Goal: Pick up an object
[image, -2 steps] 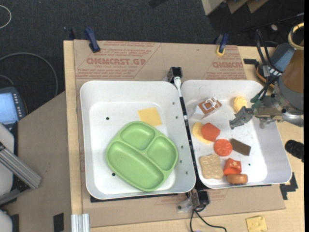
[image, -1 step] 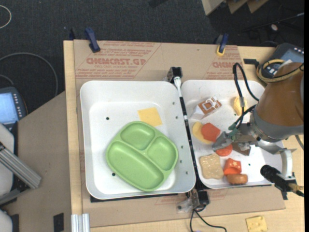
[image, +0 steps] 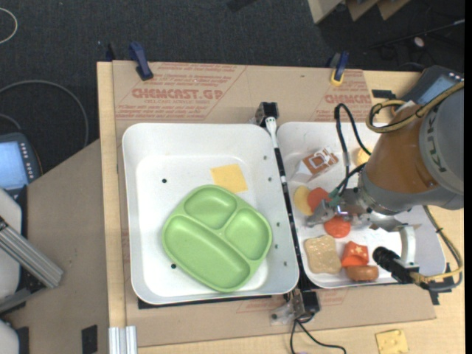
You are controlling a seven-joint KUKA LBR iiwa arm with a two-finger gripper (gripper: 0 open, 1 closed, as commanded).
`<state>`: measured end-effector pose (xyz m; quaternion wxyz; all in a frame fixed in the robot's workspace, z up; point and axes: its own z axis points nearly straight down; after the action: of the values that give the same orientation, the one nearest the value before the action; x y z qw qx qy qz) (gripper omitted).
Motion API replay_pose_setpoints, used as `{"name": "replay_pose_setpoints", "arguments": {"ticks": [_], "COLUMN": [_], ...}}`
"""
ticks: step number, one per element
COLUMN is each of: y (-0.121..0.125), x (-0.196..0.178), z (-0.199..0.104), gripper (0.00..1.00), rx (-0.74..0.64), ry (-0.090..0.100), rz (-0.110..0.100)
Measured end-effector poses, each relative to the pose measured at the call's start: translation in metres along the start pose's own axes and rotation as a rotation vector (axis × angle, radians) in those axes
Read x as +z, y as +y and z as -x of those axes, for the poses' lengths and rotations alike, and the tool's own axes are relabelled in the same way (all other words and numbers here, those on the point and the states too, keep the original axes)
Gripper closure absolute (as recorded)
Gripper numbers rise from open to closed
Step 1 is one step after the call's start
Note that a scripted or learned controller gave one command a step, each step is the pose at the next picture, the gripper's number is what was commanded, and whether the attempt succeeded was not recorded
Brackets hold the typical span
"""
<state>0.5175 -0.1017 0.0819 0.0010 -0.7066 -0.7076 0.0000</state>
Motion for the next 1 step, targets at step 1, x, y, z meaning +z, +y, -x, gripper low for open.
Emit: {"name": "replay_pose_setpoints", "arguments": {"ticks": [1], "y": [0.0465], "x": [-0.003], "z": [-0.0058], "gripper": [0.0], "rx": [-0.001], "ry": [-0.002], "rz": [0.005]}}
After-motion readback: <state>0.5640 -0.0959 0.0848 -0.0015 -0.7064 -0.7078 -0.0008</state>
